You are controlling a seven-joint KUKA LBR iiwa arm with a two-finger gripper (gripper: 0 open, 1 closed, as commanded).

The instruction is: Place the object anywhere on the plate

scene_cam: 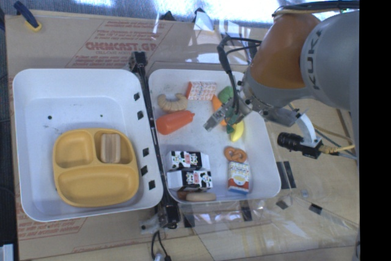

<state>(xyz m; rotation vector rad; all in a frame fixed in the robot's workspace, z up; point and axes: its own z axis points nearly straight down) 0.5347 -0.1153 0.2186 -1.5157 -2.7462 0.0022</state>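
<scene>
Plate (pixel 95 183): yellow, three compartments, sits in your left bin (pixel 36 101), with a tan piece (pixel 110 147) in its upper-right compartment. Right bin (pixel 269 162) holds your carrot (pixel 174 121), two milk cartons (pixel 189 169), pretzel (pixel 234 153), banana (pixel 236 130) (partly hidden). Gripper (pixel 215 121) hangs low just left of the banana; its grip state you cannot tell.

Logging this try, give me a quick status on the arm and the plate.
Gripper low in right bin, over the banana; grip unclear. Yellow plate in left bin, one small item in a compartment. Bin walls lie between.
</scene>
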